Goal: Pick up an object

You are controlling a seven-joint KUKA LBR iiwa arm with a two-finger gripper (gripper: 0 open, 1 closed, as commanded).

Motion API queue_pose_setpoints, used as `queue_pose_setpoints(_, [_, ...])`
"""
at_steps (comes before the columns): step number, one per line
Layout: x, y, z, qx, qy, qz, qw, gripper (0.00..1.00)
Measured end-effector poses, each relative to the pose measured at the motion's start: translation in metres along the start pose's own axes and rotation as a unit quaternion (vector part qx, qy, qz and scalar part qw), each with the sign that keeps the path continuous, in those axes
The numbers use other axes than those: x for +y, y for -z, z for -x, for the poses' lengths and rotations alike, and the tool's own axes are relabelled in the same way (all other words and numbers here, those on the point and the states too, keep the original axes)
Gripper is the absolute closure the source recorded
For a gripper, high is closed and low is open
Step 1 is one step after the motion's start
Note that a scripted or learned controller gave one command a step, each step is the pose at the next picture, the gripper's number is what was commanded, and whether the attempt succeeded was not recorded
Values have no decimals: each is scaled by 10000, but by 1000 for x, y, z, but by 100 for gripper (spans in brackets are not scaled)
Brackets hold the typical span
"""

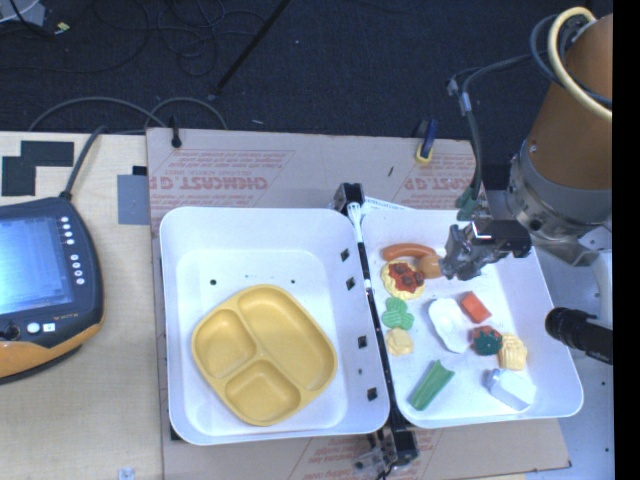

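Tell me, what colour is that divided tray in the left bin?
Yellow. The divided tray shows plainly in the camera view.

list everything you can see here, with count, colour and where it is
divided plate: 1, yellow, left bin
left bin: 1, white, bench centre
right bin: 1, white, beside left bin
hot dog: 1, red and tan, right bin top
pizza piece: 1, red and yellow, below hot dog
green stick: 1, green, right bin bottom
red block: 1, red, right bin middle
pendant: 1, grey with screen, far left
gripper: 1, dark, over right bin top
arm: 1, grey and orange, right
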State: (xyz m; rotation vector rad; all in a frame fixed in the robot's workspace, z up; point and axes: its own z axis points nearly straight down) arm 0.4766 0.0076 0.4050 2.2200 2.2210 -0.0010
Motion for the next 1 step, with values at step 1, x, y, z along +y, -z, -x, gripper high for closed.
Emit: queue_pose_setpoints(1, [8,41,-63,5,35,-12,10000,100])
